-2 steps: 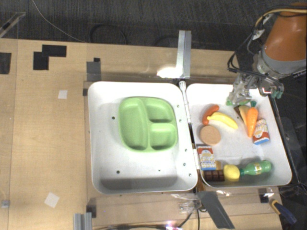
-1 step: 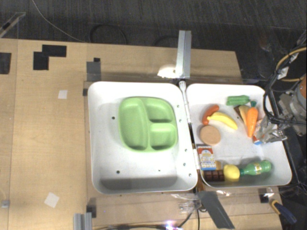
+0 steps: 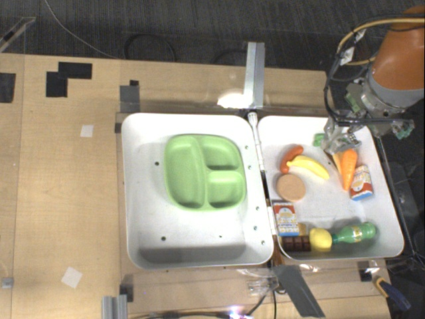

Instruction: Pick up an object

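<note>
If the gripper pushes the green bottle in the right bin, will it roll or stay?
The green bottle lies on its side and looks round, so it would probably roll. The lemon touching its cap end may block it. It looks like smooth plastic, perhaps slippery.

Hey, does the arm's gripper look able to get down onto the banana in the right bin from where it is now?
Probably yes. The gripper hovers over the right bin, and the banana lies uncovered, though a red item touches its upper-left end.
</note>
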Controlling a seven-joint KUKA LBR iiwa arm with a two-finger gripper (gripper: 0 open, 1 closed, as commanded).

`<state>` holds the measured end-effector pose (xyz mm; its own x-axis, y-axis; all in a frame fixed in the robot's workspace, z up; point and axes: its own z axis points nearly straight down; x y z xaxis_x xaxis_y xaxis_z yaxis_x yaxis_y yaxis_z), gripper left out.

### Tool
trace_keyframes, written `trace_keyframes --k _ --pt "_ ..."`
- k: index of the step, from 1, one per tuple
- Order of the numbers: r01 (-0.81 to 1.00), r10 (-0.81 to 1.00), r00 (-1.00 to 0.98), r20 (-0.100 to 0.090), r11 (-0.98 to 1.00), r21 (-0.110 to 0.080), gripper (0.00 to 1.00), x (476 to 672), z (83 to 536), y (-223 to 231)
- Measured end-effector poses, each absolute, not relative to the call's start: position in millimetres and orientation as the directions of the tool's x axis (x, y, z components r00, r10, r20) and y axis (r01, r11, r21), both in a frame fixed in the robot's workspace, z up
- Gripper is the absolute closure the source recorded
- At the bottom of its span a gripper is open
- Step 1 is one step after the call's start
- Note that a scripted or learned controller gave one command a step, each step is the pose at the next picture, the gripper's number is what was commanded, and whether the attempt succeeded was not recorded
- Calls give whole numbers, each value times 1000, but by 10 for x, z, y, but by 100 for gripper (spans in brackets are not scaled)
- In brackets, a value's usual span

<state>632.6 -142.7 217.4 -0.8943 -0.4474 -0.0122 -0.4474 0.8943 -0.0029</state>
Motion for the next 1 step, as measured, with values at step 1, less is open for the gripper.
trace_keyframes --k 1 --pt "-442 -442 -897 -11 897 -5 0 6317 2178 -1469"
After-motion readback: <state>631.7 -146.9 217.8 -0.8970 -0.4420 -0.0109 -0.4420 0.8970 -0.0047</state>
